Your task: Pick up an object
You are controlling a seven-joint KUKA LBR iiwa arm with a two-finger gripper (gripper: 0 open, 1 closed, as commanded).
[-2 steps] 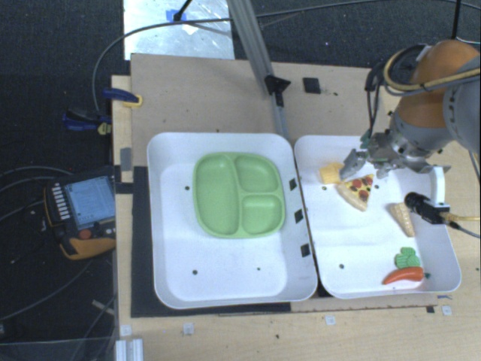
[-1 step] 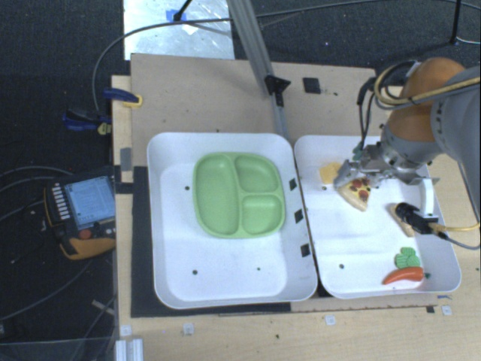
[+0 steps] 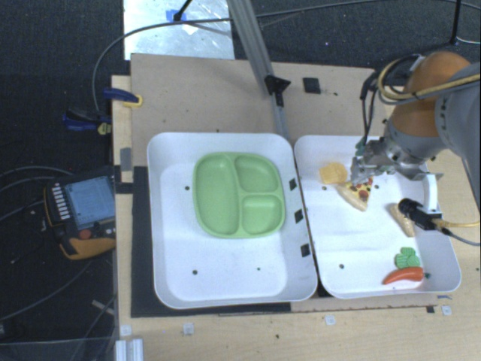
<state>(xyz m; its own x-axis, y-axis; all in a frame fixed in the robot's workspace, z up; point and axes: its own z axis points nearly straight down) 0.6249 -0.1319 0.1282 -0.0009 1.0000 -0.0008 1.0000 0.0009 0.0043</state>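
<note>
Two shallow white bins sit side by side on a bench. In the right bin (image 3: pixel 353 269), a toy pizza slice (image 3: pixel 358 195) lies flat near the far left area, its long axis running diagonally, the narrow tip pointing toward the bin's front right. A yellow chip-like piece (image 3: pixel 333 174) lies just beside it. The grey arm (image 3: pixel 443 119) reaches in from the right, its wrist bent downward, with the gripper (image 3: pixel 364 173) directly over the slice's upper end (whether it is grasping anything cannot be told). A toy carrot (image 3: pixel 404 274) rests near the front right corner. The left bin (image 3: pixel 173 277) holds a green divided plate (image 3: pixel 239 195).
</note>
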